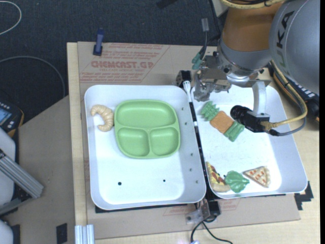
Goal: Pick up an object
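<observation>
My gripper (202, 91) hangs low over the far left corner of the right bin (284, 151), close to the wall between the two bins. Just in front of it lies a toy with green ends and an orange middle (221, 121), flat on the bin floor and apart from the gripper. Along the near edge of the right bin lie a pizza slice (258, 176), a green leafy piece (236, 180) and a yellow-and-red food toy (215, 177). Nothing shows between the gripper's tips.
The left bin (101, 182) holds a green divided plate (147, 128) and a pale croissant (104, 117) to its left. The arm's large grey and orange body (254, 19) covers the far right corner. A blue clip (98, 42) sits on the board behind the bins.
</observation>
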`<state>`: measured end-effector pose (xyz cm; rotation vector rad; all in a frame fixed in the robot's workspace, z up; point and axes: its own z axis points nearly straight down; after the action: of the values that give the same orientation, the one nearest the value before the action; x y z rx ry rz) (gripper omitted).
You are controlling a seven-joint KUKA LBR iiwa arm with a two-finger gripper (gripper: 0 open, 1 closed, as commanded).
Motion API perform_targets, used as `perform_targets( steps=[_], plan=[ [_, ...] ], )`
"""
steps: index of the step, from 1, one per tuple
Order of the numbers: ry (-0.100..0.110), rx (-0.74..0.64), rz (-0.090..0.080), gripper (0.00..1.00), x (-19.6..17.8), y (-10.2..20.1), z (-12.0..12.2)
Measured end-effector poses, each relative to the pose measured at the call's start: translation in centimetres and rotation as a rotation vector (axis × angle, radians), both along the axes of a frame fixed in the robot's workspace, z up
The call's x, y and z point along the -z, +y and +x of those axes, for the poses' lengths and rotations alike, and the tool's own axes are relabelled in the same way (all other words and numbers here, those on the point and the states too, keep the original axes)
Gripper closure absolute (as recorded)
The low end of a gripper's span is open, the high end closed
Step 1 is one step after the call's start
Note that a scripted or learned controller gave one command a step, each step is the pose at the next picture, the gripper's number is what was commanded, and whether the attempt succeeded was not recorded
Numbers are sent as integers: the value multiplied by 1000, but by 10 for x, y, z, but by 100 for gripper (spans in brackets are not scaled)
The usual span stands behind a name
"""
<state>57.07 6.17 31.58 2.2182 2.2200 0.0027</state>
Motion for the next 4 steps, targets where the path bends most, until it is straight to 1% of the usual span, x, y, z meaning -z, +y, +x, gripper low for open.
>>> perform_targets(
  steps=[1, 2, 3, 4],
  plan=[
    [-12, -5, 7, 100, -122, 33, -46],
    [13, 0, -1, 100, -27, 53, -20],
    [1, 0, 1, 100, -44, 52, -19],
    [4, 0, 2, 100, -61, 50, -57]
  ],
)
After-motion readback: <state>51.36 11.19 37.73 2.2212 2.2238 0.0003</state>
